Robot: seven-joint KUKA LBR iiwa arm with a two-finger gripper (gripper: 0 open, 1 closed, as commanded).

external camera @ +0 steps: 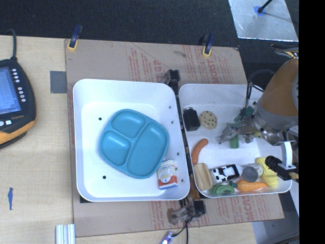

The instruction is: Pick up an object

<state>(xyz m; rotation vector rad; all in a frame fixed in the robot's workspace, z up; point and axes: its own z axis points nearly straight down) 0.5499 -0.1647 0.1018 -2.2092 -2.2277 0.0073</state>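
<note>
Pincer (232,133) low in my right bin (223,93), frame's right.
Whether it grips the green object (234,142), I cannot tell; nothing lifted yet.

The arm (278,98) reaches in from the right, its tool (229,132) angled low, fingers spread apart.

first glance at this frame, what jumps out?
The big blue divided plate fills the middle of the left bin, with a small carton off its lower right edge. The right bin is crowded: a cookie, an orange sausage and a heap of toy food along its near edge. The arm's pincer hangs over that bin near a green piece.
</note>
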